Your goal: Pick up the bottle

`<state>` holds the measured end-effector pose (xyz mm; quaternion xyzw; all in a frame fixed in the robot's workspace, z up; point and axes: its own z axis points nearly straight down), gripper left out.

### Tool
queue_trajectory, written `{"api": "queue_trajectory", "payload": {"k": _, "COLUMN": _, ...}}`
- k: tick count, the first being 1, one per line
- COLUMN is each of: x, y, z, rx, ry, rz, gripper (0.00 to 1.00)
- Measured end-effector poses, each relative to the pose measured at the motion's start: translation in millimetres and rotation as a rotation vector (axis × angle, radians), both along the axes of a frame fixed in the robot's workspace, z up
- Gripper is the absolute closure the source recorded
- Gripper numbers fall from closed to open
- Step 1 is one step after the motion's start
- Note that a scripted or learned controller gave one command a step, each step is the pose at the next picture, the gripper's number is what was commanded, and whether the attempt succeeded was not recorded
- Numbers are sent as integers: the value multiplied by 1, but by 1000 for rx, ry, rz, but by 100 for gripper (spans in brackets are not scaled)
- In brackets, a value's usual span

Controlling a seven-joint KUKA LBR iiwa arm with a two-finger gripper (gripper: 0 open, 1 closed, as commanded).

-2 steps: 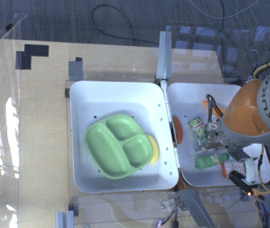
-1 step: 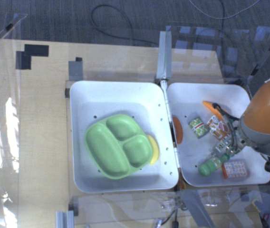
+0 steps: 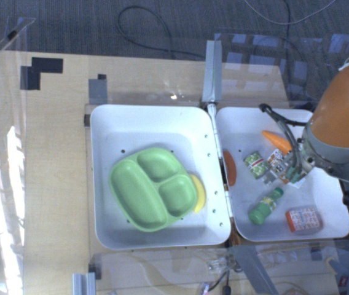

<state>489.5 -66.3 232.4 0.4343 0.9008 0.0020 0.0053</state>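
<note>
Reaching in from the right, the grey arm (image 3: 346,118) with its orange band hangs over the right bin (image 3: 331,229), and its gripper (image 3: 291,168) sits low near the middle of that bin. How the jaws stand cannot be told from this slant, as the wrist and its cables crowd over them, and nothing is plainly seen between them. The bottle (image 3: 265,206), green with a darker green cap end toward the lower left, lies on its side on the floor of the right bin, tilted diagonally, just below and to the left of the gripper and apart from it. Just beside the gripper are a small green-and-white packet (image 3: 255,164) and a printed packet (image 3: 277,163) that is partly covered by the tool. An orange carrot-shaped thing (image 3: 276,141) lies above them, toward the back of the bin. A reddish oval piece (image 3: 230,168) rests against the bin's left wall, and a red patterned box (image 3: 303,219) lies near the front right corner, to the right of the bottle. In the left bin (image 3: 107,131) sits a green divided tray (image 3: 153,188), with a yellow thing (image 3: 199,192) peeking out from under its right edge.
</note>
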Motion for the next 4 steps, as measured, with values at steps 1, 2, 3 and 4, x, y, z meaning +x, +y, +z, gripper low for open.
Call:
{"api": "queue_trajectory", "payload": {"k": 1, "x": 0, "y": 0, "z": 0, "rx": 0, "ry": 0, "rz": 0, "gripper": 0}}
{"api": "queue_trajectory", "payload": {"k": 2, "x": -1, "y": -65, "z": -134, "rx": 1, "ry": 5, "rz": -56, "gripper": 0}}
{"api": "queue_trajectory", "payload": {"k": 3, "x": 2, "y": -64, "z": -123, "rx": 0, "ry": -3, "rz": -54, "gripper": 100}}
{"api": "queue_trajectory", "payload": {"k": 4, "x": -1, "y": 19, "z": -47, "rx": 4, "ry": 4, "rz": -390, "gripper": 100}}
